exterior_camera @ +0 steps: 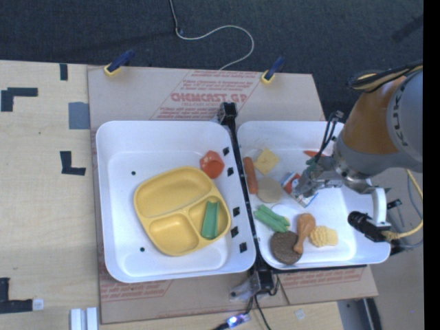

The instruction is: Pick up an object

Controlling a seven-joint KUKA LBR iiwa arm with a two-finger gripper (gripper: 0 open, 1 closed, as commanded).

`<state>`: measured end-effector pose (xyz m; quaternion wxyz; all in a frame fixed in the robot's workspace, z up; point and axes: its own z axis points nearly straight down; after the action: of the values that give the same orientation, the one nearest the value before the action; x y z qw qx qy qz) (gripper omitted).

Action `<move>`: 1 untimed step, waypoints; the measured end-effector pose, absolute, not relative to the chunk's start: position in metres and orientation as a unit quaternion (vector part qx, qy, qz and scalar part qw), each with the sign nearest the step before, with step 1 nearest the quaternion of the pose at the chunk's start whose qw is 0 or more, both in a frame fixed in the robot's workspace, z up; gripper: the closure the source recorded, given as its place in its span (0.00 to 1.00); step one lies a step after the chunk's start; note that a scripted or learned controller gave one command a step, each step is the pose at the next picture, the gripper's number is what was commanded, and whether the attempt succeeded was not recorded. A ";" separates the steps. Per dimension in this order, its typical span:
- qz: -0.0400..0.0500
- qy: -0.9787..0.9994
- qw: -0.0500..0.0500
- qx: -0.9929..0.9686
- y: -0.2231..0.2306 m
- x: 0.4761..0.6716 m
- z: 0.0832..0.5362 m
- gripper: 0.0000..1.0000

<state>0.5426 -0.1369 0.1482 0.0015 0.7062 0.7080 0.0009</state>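
From the camera view, the right bin (347,253) keeps bare floor along its right edge. The gripper (302,192) hangs mid-bin; its grip cannot be told. A drumstick (303,229) lies just below it, toward the bin's front edge.

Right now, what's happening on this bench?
The KUKA arm has reached into the right bin, its gripper low among the toy food beside a cheese wedge and a hot dog. No item visibly sits in its grip. In the left bin, a yellow divided plate carries a green vegetable.
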 end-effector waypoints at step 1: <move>0.001 0.708 0.001 0.706 -0.127 0.541 0.197 1.00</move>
<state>0.5413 -0.1267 0.1973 0.0013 0.7062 0.7080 0.0010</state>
